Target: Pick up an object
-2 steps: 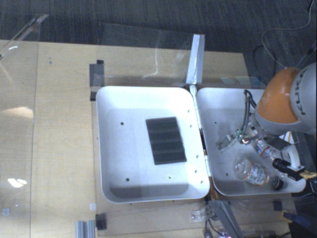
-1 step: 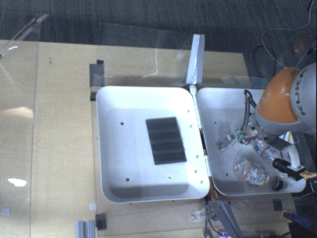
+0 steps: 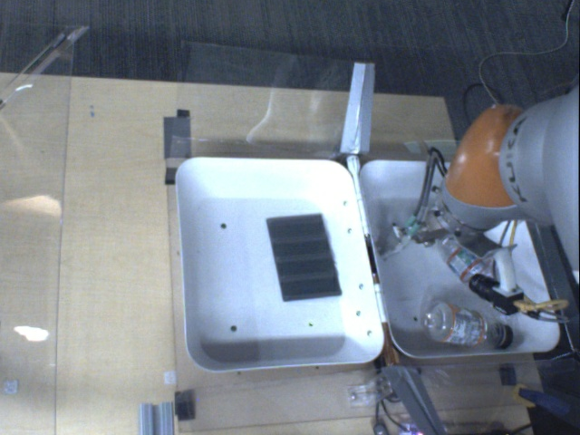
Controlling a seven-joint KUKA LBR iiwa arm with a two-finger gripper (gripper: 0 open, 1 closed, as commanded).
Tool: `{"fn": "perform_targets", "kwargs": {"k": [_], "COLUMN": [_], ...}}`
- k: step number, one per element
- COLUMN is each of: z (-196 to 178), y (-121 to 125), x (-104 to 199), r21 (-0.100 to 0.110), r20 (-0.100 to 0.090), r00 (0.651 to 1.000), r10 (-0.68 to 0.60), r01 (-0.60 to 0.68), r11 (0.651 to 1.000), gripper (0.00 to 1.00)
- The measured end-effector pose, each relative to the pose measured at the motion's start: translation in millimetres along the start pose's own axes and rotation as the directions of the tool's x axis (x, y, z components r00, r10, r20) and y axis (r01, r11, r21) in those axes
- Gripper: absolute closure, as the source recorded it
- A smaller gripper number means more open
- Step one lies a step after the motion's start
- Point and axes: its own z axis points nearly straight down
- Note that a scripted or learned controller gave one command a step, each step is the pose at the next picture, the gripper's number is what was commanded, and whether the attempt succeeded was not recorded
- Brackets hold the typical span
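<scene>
A black ribbed rectangular pad [image 3: 304, 256] lies flat in the middle of the left bin [image 3: 204, 243]. In the right bin [image 3: 399, 329], a clear plastic bottle [image 3: 458, 325] with a dark cap lies on its side near the front wall. A small clear item with a reddish label [image 3: 465, 263] lies just behind it, under the wrist. My gripper [image 3: 405, 234] hangs low over the left part of the right bin, close to the wall shared by the two bins. It is left of the labelled item and behind the bottle. I see nothing between its tips.
The grey arm with its orange band [image 3: 485, 166] covers the back right of the right bin. A clear upright panel [image 3: 358, 107] stands behind the bins, above the divider. Wooden bench [image 3: 91, 243] spreads out to the left.
</scene>
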Motion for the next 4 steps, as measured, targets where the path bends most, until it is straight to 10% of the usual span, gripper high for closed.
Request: {"fn": "perform_targets", "kwargs": {"k": [1, 2, 3, 4], "z": [-34, 2, -22, -29], "y": [53, 49, -34, -5], "x": [-52, -19, -37, -96], "r21": [0.004, 0.004, 0.01, 0.009], "r20": [-0.001, -0.001, -0.001, -0.027], "r00": [1.0, 0.996, 0.971, 0.992], "r10": [-0.006, 0.085, 0.238, 0.126], "r01": [0.006, -0.085, -0.238, -0.126], "r11": [1.0, 0.996, 0.971, 0.992], "gripper": [0.0, 0.0, 0.0, 0.0]}}
